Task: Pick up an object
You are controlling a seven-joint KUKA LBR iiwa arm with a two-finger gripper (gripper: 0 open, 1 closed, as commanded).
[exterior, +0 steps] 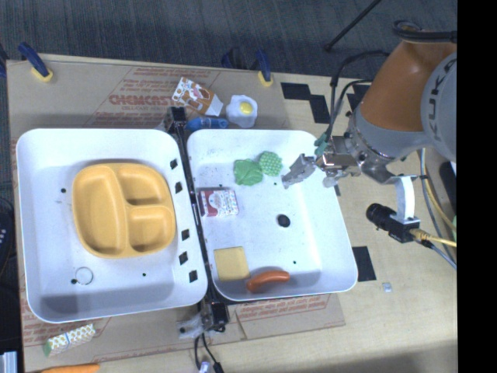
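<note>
Several candidates lie loose in your right bin [330,231]: green pieces [256,168] nearest the gripper [299,169], red carton [218,203] further toward the divider, sausage [268,279] at the near wall. Your fingers hang above the bin's floor beside the green pieces, holding nothing; whether they're apart, you cannot tell.

Glossy white plastic bins [334,239] — the yellow tray [124,208] at nine o'clock looks smooth, matt plastic; printed cardboard [140,99] lies beneath.
</note>
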